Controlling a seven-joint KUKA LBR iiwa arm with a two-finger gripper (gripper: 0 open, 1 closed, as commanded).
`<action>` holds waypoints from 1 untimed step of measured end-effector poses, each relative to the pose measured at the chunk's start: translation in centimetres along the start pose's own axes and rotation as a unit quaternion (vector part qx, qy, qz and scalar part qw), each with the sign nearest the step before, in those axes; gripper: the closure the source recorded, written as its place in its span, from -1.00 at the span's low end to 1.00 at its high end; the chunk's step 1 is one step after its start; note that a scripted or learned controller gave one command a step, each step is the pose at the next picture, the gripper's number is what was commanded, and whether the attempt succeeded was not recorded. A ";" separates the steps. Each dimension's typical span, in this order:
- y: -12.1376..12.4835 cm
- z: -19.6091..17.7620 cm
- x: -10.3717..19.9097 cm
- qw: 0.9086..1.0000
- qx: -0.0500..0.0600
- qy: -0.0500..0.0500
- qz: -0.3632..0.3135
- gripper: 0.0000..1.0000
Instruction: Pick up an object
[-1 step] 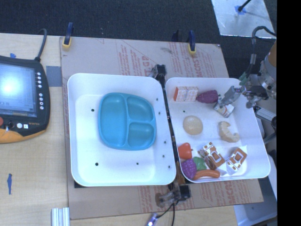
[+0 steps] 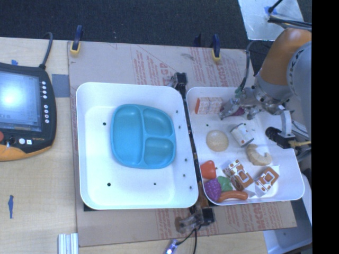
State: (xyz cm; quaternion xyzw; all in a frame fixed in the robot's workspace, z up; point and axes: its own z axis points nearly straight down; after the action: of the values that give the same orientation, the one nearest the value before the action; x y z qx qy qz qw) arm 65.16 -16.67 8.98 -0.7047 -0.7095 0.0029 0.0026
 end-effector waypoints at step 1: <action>-6.2 -0.1 3.7 1.000 -0.001 0.000 0.001 -1.00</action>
State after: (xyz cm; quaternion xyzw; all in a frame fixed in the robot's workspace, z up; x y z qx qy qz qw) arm 58.96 -12.98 9.15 -0.7053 -0.7089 0.0023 0.0019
